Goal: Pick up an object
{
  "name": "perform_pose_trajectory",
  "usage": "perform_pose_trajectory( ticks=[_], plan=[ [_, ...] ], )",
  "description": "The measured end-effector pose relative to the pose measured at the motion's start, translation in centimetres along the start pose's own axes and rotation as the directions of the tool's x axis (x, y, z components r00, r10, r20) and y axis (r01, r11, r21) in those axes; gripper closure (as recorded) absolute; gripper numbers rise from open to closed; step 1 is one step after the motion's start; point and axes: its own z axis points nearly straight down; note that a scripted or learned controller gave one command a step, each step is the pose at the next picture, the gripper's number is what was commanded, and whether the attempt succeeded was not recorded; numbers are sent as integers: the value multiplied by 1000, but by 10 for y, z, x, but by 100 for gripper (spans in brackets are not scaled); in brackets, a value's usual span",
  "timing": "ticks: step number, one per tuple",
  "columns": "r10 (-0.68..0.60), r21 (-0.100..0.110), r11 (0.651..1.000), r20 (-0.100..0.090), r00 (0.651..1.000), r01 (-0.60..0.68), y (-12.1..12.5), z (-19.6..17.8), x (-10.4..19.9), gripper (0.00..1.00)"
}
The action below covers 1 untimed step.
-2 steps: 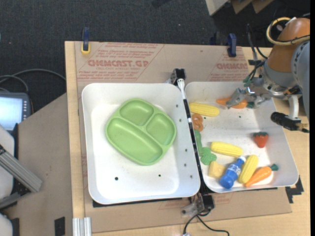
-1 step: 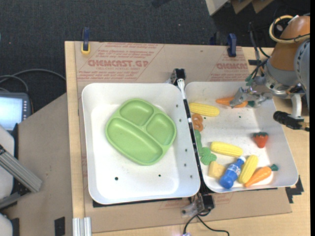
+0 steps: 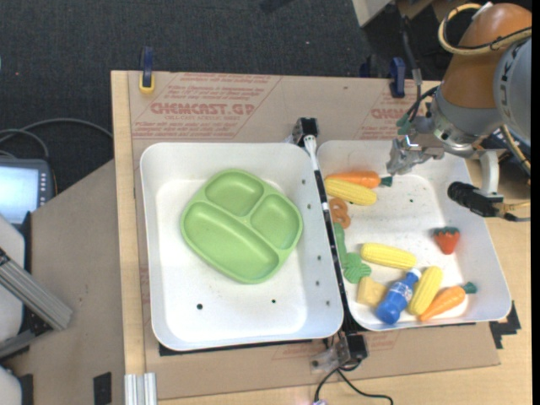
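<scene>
**Gripper poised over the far end of the right bin, toys scattered below**

Well to the left of the jaws, the left bin [image 3: 169,310] holds a green divided plate [image 3: 242,224], lying flat near its middle. Between the two bins runs a dark divider strip [image 3: 323,218].

In the right bin [image 3: 494,264], the nearest things to the jaws are a carrot [image 3: 356,178] and a yellow corn cob [image 3: 351,192], lying side by side and touching, just to the left of and slightly below the fingertips. Further toward the camera from these sits an orange ring-shaped piece [image 3: 339,212] against the bin's left wall, then a green toy [image 3: 354,268] beside a second corn cob [image 3: 387,256]. At the near end, well apart from the jaws, lie a yellow block [image 3: 369,290], a blue bottle [image 3: 396,296], a third corn cob [image 3: 425,288] and another carrot [image 3: 445,300], packed closely together. A strawberry [image 3: 447,240] sits alone toward the right wall.

The gripper [image 3: 403,160] hangs over the bin's far end, nothing visibly between its fingers; whether the jaws are spread or pressed together cannot be told. Above it rises the arm's orange band [image 3: 481,49].
</scene>
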Motion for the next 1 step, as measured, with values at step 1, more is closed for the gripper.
perform_pose_trajectory(
  ticks=[1],
  plan=[
    [6, 4, 1000, 1, 1000, -6, -1, 5, -5, 0]
  ],
)
